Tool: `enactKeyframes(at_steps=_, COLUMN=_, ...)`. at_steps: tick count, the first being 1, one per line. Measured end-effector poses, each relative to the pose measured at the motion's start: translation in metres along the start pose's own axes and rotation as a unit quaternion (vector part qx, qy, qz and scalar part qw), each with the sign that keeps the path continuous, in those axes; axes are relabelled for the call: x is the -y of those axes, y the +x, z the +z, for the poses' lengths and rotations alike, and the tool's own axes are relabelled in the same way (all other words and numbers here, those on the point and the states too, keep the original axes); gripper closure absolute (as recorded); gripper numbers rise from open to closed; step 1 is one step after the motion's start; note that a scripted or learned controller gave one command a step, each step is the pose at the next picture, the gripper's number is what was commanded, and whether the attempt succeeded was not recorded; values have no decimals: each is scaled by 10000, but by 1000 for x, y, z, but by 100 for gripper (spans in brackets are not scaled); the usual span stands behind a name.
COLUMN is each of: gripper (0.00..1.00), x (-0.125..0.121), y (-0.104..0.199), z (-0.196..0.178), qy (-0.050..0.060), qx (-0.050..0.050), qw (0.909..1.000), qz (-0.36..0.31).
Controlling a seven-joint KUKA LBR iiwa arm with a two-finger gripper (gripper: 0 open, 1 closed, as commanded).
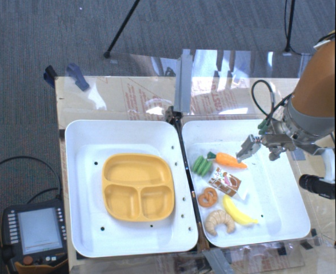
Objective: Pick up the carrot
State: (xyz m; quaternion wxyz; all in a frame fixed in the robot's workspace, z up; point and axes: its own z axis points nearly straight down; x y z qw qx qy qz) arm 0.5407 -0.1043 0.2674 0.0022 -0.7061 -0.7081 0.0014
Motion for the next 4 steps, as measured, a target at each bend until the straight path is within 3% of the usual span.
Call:
enactKeyframes(at_steps=1, gripper=0, x=-80, y=-10, z=123, qy=-17, qx=4, qw=9856, qz=-1693)
enactKeyframes(at_steps=2, gripper=0, x=-91, y=-14, z=180, qy=-11, qx=-2, qw=9990, qz=-450)
enactKeyframes(at_steps=3, gripper=100, x=-91, y=-16, z=171, qy=-8, qx=-9, qw=9991, qz=-422)
enactKeyframes(at_steps=4, gripper=100, x=-84, y=39, z=80, qy=-30, qx=12, qw=9574, qz=-2888)
